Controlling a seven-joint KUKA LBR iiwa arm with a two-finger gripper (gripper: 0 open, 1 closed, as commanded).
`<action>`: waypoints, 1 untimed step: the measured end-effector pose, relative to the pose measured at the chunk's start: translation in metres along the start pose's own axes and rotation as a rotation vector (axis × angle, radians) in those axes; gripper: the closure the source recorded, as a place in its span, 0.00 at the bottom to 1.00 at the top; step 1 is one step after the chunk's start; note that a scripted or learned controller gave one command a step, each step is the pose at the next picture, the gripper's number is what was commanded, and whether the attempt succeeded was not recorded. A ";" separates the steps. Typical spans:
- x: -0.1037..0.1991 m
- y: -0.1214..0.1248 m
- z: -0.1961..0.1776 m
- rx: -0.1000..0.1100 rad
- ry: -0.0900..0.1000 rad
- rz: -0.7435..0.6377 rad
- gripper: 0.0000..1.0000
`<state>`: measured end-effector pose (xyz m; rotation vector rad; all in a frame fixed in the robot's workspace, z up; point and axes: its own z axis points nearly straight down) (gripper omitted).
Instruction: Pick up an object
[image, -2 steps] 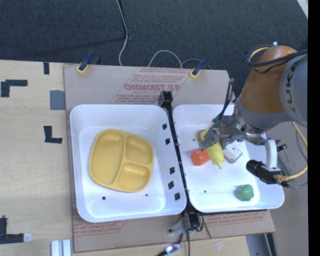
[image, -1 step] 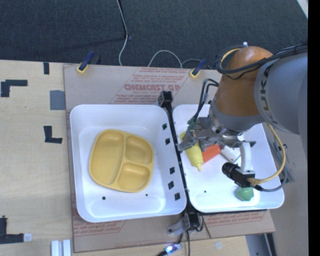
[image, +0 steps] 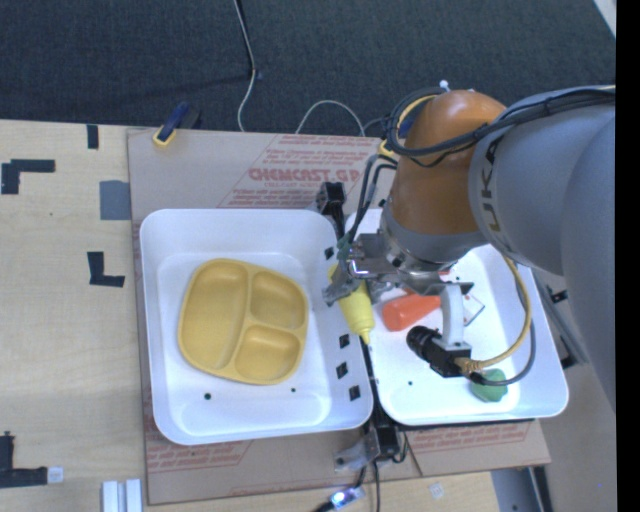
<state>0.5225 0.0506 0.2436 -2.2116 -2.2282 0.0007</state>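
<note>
Grey arm with orange wrist band (image: 445, 165) reaches in over the right shallow white bin (image: 540, 395). The pincer (image: 372, 290) hangs low at that bin's left wall, by the seam between the two bins (cables crowd it). Whether it is released or clenched cannot be told.

Just below the pincer: a yellow oblong plastic piece (image: 357, 315), tilted. To its right, an orange plastic carrot-like piece (image: 408, 311). Further lower right, a small green object (image: 489, 386).

Well left of the pincer, a yellow compartment plate (image: 242, 320) lies flat in the left white bin (image: 165, 250).
</note>
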 end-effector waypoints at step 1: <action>0.052 -0.007 0.019 0.003 -0.001 0.001 1.00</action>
